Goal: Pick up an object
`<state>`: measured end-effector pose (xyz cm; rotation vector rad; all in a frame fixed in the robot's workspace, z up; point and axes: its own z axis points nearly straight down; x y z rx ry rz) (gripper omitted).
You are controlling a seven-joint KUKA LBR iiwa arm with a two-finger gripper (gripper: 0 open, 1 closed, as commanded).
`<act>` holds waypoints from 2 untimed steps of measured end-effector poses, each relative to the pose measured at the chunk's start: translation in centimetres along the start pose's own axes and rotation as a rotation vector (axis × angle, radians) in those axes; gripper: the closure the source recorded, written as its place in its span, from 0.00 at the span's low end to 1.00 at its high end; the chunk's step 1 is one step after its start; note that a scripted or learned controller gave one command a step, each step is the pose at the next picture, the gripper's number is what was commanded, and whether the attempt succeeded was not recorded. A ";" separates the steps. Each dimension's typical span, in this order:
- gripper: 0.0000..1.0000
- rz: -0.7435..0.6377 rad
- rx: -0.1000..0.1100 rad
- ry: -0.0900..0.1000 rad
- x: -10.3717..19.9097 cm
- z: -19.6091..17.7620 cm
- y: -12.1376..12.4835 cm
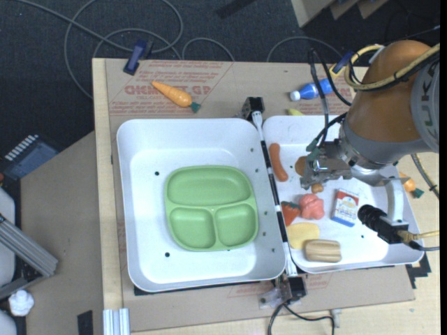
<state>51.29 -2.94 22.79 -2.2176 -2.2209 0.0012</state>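
Note:
My gripper (316,175) hangs low over the middle of the right bin (391,255), at the end of the grey and orange arm. A brown round piece (302,166) lies right at its left side, and a small orange bit (318,188) sits just below it; I cannot tell whether either is touched. A red sausage (279,162) lies along the bin's left wall. Nearer the front are a pink lump (311,206), a small red-orange piece (288,213), a yellow piece (302,234), a tan loaf (322,250) and a small red, white and blue carton (345,207).
The left bin (140,187) holds a green divided plate (209,206). Behind the bins on the board lie a toy carrot (174,93), a blue and white bottle (312,90) and a blue clip (137,56). A black clamp (253,107) joins the bins at the back.

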 end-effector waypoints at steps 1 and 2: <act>1.00 0.000 -0.005 -0.002 2.5 -2.8 1.3; 1.00 0.000 -0.004 -0.001 7.0 -0.8 3.8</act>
